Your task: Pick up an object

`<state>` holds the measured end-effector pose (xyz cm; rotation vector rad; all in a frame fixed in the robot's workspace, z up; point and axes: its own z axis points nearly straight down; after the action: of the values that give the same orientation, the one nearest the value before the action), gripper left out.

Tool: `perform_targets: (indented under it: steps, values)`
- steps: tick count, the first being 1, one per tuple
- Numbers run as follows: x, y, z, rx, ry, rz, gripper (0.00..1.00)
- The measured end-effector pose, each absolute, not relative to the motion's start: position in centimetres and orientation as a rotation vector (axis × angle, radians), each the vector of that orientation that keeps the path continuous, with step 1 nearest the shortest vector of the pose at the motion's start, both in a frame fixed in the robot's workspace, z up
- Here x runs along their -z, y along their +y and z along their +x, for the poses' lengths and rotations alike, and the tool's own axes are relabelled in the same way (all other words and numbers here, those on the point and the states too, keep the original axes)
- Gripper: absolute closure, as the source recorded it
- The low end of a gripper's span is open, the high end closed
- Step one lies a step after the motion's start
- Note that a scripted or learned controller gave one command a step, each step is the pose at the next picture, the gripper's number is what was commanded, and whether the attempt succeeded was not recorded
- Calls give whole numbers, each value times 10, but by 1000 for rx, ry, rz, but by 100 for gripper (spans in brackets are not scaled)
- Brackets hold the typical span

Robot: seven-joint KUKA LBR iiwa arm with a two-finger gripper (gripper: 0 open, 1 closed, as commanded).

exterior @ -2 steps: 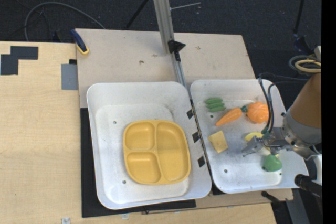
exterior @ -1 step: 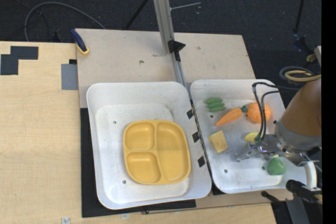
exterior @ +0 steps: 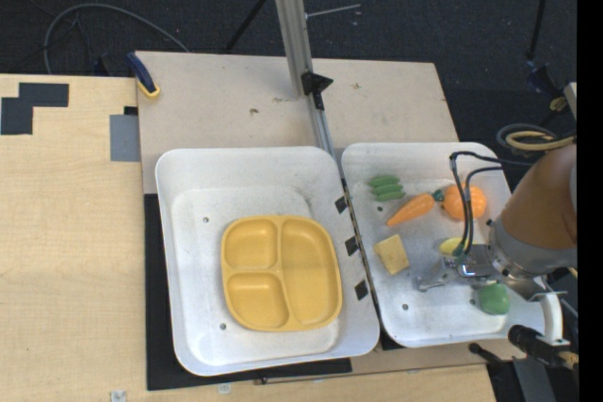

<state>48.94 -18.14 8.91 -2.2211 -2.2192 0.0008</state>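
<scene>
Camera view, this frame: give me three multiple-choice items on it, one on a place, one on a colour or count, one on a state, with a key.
1. Where does the yellow divided plate lie?
A. in the left bin
B. in the right bin
C. on the wooden bench

2. What colour is the carrot beside the orange fruit?
A. blue
B. orange
C. white

3. What is the state of the yellow block?
A. lifted clear above the bin
B. stacked on the plate
C. lying on the right bin's floor

Key: 1 A, the plate sits inside the left bin. 2 B, its body is orange with a green tip. 3 C, it rests on the floor, left of the claw.
</scene>
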Motion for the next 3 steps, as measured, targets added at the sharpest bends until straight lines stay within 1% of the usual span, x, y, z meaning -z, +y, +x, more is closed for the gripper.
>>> perform_targets:
  steps: [1,2,3]
  values:
    - [-101,-182,490,3,-2217,-2225,100]
    - [-164,-181,490,2,-2225,-2222,100]
    - [-210,-175,487,2,-2225,-2220,100]
